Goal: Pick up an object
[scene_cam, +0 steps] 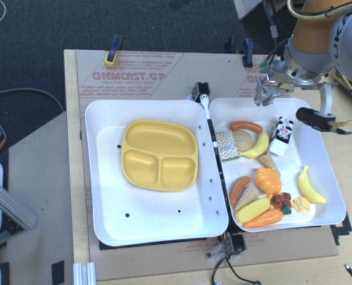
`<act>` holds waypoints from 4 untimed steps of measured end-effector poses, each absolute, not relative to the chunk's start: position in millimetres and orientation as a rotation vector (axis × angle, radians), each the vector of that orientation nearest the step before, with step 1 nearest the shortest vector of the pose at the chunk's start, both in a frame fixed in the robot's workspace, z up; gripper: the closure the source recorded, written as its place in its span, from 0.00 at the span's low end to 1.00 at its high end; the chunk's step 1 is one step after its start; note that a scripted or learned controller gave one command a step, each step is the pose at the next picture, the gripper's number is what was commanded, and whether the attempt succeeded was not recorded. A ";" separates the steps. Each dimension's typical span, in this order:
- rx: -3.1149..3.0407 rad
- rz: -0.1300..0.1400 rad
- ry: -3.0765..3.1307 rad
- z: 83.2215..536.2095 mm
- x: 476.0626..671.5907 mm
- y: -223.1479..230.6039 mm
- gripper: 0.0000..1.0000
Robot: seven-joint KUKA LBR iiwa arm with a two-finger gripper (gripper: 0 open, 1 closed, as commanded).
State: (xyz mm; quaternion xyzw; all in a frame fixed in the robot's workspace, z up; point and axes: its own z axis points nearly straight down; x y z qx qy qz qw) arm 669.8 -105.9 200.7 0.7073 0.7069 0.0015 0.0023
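Note:
My gripper (265, 95) hangs over the back left rim of the right bin (332, 177), open, with nothing between its fingers. Below and left of it in the bin lie a red sausage (245, 125), a curved banana (258, 146) and a green-and-white block (226, 145). A black-and-white carton (282, 136) stands just right of them. Nearer the front are an orange (266, 180), a second banana (309, 186), a cone (247, 196), a carrot (262, 219) and other small toy foods.
The left bin (104, 189) holds a yellow divided plate (159, 155). A black ridge (211, 153) with clips runs between the two bins. Both bins rest on a cardboard sheet (134, 70) clamped at the back.

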 end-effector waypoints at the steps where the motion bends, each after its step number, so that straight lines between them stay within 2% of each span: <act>1: 2.217 0.004 2.219 226.6 670.8 -105.8 1.00; 3: 2.222 -0.004 2.228 210.4 606.2 -18.4 1.00; 4: 2.223 -0.003 2.227 230.8 574.0 16.6 1.00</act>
